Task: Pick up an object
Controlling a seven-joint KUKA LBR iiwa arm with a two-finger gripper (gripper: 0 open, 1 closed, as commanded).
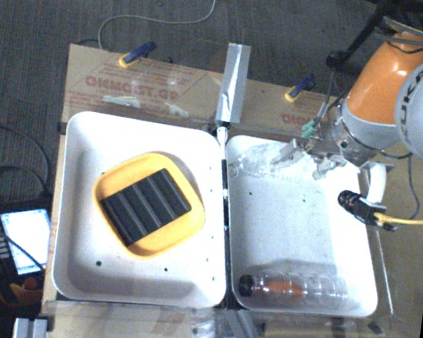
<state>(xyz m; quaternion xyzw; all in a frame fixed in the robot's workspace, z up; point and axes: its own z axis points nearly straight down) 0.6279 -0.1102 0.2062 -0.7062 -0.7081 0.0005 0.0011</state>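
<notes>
Yellow and black, a flat sponge-like pad point(151, 203) lies in the middle of the left bin point(90, 138). It is turned a bit, so its black ribbed top points toward 1 o'clock. It is the one thing in that bin.

The right bin point(303, 241) sits just beside the left one, and their rims touch along the middle. A clear plastic bottle point(292, 287) lies on its side in this bin, down at 6 o'clock, close to the near wall. Its dark cap end points to 9 o'clock, and there is something brownish inside near the cap.

The gripper point(306, 159) hangs over the right bin's far edge, at about 1 o'clock from the bin's middle. Its two thin fingers point(286, 155) stand apart, a fair way open, with nothing between them. They point toward 8 o'clock. Just by them, at the bin's 11 o'clock corner, is a patch of something clear and crinkly point(254, 160), too faint to name.

The grey arm with the orange band point(382, 83) comes in from 2 o'clock. The bottle is well apart from the gripper, across the bin.

Two blue and yellow clamps point(136, 54) hold the brown board behind the bins.
</notes>
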